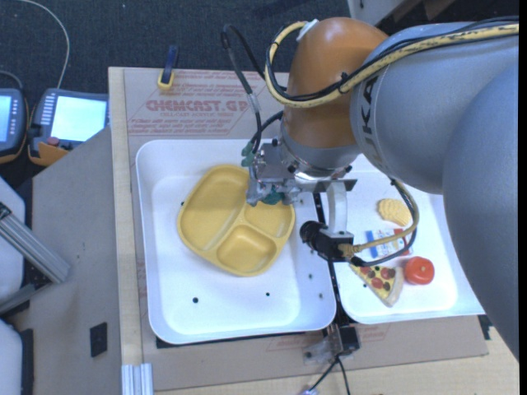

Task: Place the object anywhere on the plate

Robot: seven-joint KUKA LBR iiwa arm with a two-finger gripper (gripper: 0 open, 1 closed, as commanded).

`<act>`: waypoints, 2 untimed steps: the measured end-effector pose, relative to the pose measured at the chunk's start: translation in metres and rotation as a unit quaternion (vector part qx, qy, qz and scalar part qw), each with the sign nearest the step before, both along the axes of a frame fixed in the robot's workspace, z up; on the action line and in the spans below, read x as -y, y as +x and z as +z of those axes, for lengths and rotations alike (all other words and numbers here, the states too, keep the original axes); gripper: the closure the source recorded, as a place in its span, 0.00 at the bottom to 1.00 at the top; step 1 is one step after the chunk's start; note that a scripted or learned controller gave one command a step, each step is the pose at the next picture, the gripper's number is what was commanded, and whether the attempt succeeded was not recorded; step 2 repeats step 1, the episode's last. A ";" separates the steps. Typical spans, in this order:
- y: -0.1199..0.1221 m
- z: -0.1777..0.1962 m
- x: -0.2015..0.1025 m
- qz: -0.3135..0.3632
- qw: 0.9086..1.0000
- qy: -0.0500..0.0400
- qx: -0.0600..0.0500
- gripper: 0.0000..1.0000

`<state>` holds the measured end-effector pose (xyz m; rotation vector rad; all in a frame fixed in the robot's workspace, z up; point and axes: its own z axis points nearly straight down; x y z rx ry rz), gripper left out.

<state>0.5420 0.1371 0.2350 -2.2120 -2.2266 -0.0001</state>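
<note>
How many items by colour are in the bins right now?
Yellow: 2, plate and waffle
Red: 1, tomato
Mixed colours: 2, pizza slice and small box
Total: 5

The plate (pixel 230 225) lies in the left bin (pixel 165 303), toward its upper right; the gripper (pixel 268 189) sits over the plate's right edge; in the right bin (pixel 436 307) the pizza slice (pixel 380 281) lies lower centre, the tomato (pixel 419 271) just right of it, the chip (pixel 394 211) above both.
</note>
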 end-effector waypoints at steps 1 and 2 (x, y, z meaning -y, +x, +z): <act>0.001 -0.001 0.003 -0.003 1.000 -0.001 0.000 0.00; 0.001 -0.001 0.003 -0.003 1.000 -0.001 0.000 0.00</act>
